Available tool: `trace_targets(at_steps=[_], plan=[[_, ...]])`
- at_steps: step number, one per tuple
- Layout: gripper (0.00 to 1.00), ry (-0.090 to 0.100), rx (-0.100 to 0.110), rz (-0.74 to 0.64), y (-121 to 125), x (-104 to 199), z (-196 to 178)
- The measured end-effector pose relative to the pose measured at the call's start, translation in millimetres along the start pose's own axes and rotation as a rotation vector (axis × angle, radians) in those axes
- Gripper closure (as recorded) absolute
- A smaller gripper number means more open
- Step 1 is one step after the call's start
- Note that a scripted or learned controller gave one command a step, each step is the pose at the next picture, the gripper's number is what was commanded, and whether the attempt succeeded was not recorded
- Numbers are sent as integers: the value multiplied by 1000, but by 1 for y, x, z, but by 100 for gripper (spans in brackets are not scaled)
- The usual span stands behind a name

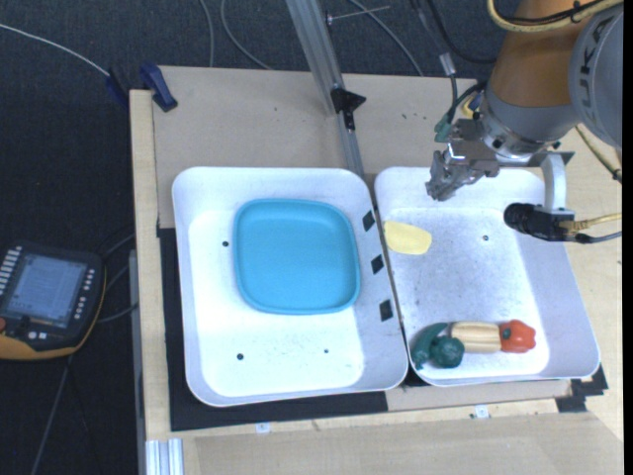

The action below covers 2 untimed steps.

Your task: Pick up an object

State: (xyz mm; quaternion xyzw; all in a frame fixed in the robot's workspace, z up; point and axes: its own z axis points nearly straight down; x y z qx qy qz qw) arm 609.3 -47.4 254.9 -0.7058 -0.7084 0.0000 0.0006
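Bench with two shallow white bins side by side, seen from above at a slant. Over the far left corner of the right bin point(569, 305): the gripper point(447, 184), hanging from the grey arm point(554, 67) with its orange band, reaching in from the right. Open or closed: impossible to tell from this angle. Just to the near left of the gripper and apart from it, on the bin floor close against the left wall: a yellow piece point(407, 237), flat, pale and rounded. Along the near wall of the same bin, a row of three things, touching or nearly so: a dark green lump point(438, 349) at the left, a tan cylinder point(477, 337) lying on its side in the middle, a red piece point(516, 336) at the right end. All three well apart from the gripper. Speckled bin floor between the yellow piece and the row. In the left bin point(198, 226): a blue tray point(297, 255), square with rounded corners, lying flat, toward the far side, apart from the walls. Beyond the gap between the two bins, a slanted metal pole point(315, 43) rising toward the top edge. On the bench's far left corner, a blue clamp point(158, 87). Off the bench to the left, on the dark floor among thin cables, a control pendant point(45, 295) with a lit screen.
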Motion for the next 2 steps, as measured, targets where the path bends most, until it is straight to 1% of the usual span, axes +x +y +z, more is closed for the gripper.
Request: trace_targets(at_steps=[1,2], plan=[[100,0,0,0,-12,45,13],[100,1,-1,-1,-37,100,15]])
